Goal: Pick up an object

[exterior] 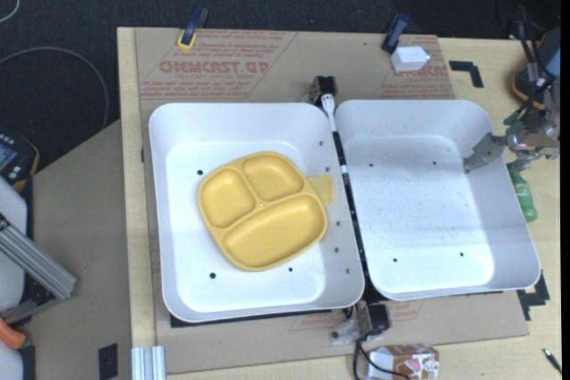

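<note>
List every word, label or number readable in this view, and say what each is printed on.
"CHEMCAST G P" in large red letters on the brown paper-covered board behind the left bin; the last letters are uncertain.
Smaller red lines above and below that word: too blurred to read.
Red print on the same board behind the right bin, partly hidden by a white block: unreadable.
The yellow divided plate bears no visible text.

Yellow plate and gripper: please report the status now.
Gripper at right bin's right wall, holding nothing. Yellow divided plate flat in left bin, untouched. Nothing lies on the plate.
</note>
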Controlling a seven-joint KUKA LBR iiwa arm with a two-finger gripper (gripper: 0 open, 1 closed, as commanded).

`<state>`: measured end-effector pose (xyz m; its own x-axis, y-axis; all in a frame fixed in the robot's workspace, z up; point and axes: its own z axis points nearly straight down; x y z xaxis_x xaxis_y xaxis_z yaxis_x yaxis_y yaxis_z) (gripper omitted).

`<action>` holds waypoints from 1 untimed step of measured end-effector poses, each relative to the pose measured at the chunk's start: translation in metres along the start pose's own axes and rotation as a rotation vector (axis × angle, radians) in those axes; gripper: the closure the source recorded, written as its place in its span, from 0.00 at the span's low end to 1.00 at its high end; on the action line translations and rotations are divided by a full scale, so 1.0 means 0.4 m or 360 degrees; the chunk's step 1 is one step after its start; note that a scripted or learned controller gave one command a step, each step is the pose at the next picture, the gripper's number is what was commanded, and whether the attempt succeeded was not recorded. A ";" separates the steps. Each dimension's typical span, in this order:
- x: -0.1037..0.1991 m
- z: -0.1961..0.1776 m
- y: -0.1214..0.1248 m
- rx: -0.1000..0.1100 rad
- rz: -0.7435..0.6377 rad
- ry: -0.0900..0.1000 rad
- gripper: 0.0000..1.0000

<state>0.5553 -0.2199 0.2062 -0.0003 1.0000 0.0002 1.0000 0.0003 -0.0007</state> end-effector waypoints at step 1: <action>-0.010 -0.815 0.057 -0.0036 -0.0004 -0.0016 0.00</action>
<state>0.5785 -0.2239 0.5324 -0.0027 0.9999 -0.0098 0.9998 0.0029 0.0217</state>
